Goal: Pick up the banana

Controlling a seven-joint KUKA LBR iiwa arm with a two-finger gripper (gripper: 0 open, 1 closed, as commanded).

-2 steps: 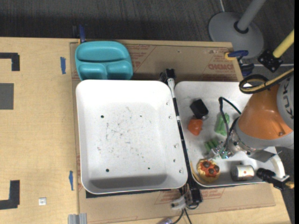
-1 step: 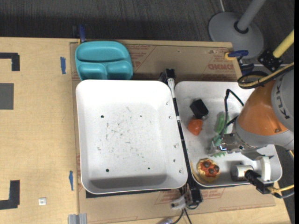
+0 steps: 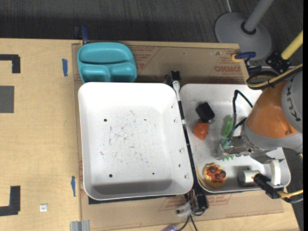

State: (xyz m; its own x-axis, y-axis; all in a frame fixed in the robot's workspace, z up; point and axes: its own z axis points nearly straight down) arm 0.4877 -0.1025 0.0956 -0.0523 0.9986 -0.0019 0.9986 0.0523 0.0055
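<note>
The arm, with its orange band, reaches into the right bin from the right. My gripper is low over the middle of this bin, just below a green elongated item. The arm's body hides part of the bin floor behind it. A red-orange round item lies left of the gripper, apart from it. A black block sits near the bin's back left.
A round pizza-like toy and a silver and white cylinder lie at the right bin's front. The left bin is beside it. A teal divided tray stands behind the left bin. Cables hang at the right.
</note>
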